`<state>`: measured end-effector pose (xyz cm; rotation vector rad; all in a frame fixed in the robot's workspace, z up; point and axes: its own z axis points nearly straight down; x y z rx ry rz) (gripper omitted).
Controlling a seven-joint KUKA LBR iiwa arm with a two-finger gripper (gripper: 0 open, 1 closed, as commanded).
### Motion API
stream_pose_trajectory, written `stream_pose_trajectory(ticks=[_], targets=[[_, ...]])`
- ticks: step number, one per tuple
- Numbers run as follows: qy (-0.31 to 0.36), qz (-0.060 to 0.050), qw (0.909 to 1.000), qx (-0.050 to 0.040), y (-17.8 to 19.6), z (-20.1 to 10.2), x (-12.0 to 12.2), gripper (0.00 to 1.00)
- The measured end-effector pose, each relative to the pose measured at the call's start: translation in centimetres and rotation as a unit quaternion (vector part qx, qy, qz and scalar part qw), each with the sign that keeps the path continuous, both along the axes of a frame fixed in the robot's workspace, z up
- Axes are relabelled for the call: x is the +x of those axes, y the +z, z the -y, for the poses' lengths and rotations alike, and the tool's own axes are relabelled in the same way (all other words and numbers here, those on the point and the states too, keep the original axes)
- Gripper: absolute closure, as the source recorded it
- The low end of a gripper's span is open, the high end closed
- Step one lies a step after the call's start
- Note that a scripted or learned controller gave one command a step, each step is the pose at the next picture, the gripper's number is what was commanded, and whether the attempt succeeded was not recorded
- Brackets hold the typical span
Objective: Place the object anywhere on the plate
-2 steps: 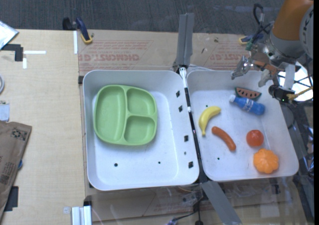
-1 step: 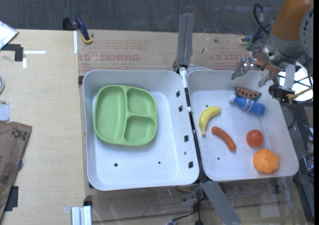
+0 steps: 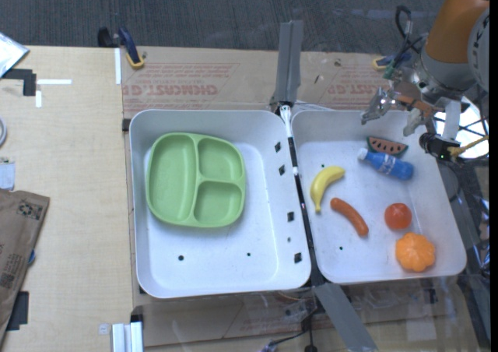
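A light green divided plate (image 3: pixel 194 179) lies in the left white bin (image 3: pixel 264 218), towards its far left. The right bin (image 3: pixel 334 261) holds a yellow banana (image 3: pixel 325 184), a red-orange sausage (image 3: pixel 349 216), a red tomato (image 3: pixel 398 216), an orange (image 3: pixel 415 252), a blue bottle (image 3: pixel 387 164) and a watermelon slice (image 3: pixel 387 145). My gripper (image 3: pixel 391 114) hangs above the right bin's far edge, just beyond the watermelon slice. It is open, and nothing is between its fingers.
A grey metal divider (image 3: pixel 289 70) rises behind the joint between the bins. Cardboard (image 3: pixel 194 78) lines the bench behind them. Cables (image 3: pixel 459 140) hang by the arm at the right. Brown paper (image 3: pixel 19 241) lies at the far left.
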<state>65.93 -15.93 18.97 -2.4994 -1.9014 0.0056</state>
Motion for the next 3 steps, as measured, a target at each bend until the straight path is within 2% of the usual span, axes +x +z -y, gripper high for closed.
stream_pose_trajectory(ticks=[3], targets=[[0.0, 0.0, 1.0, 0.0, 0.0, 0.0, 0.0, 0.0]])
